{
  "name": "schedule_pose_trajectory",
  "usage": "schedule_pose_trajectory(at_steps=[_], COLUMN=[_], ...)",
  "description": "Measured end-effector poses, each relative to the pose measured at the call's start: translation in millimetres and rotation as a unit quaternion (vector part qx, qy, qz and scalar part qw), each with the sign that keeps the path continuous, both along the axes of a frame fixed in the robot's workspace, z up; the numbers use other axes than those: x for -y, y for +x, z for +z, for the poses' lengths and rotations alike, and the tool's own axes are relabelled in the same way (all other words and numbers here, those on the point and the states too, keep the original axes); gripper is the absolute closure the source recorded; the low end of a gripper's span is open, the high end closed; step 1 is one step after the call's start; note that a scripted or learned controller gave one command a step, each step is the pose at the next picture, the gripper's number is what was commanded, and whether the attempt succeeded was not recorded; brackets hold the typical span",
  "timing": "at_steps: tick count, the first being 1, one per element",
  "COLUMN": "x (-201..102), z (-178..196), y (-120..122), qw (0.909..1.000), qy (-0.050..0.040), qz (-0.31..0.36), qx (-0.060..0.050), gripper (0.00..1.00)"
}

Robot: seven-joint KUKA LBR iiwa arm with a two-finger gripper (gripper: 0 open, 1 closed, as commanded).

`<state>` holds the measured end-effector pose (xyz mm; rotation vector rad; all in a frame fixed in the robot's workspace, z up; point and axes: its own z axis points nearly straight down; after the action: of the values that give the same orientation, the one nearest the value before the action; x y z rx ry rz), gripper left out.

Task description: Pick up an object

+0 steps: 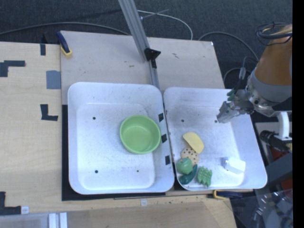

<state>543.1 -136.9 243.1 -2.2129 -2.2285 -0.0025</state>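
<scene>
**Two bins, one arm, nothing lifted**

Left bin (80,175): green bowl (140,134), alone near its middle. Right bin (247,175): yellow piece (194,142), tan spotted piece (188,154), green toys (192,171) and white block (233,165), bunched at the near end, likely loose stock for picking. Gripper (224,116): hangs over the right bin's far right part, well apart from the pile, carrying nothing; whether its jaws are parted cannot be told. Arm: enters from the right, wrist angled down and leftward.

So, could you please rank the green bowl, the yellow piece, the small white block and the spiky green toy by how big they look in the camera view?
Largest to smallest:
1. green bowl
2. yellow piece
3. small white block and spiky green toy, which look too alike to rank.
</scene>
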Motion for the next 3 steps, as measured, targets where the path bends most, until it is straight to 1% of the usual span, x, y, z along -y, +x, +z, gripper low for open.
schedule_pose_trajectory(at_steps=[1,3], x=[-54,-168], z=[-7,6], y=[14,18], qw=[1.0,1.0], qy=[-0.0002,-0.0001], qz=[0.0,0.001], qx=[-0.001,-0.001], gripper=[1.0,1.0])
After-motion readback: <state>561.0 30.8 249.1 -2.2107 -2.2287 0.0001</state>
